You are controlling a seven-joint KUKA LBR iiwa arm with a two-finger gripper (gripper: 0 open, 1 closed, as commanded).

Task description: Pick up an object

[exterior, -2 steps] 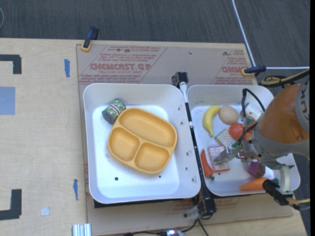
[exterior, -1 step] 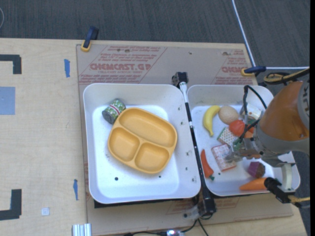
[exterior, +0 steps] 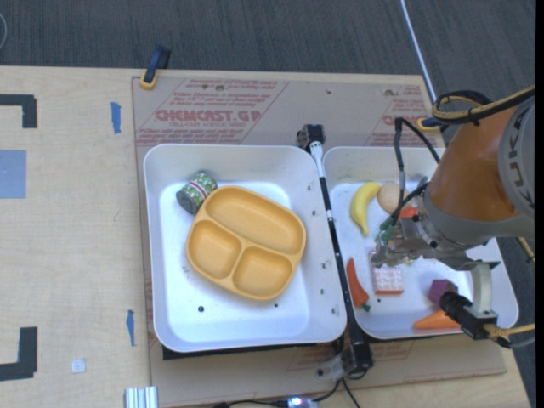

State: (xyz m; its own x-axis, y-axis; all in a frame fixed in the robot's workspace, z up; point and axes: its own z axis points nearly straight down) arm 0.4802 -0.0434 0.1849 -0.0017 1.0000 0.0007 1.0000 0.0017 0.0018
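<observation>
The hand hangs low in the right bin, just above a pink-and-white block; I cannot tell its state. It should drop straight, clear of the banana

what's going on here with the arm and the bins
A grey and orange robot arm reaches into the right bin, its gripper low over a pink and white block. Around it lie a banana, an egg-like ball, carrot pieces and a purple item. The left bin holds a yellow divided plate and a small can. Nothing looks lifted.
</observation>
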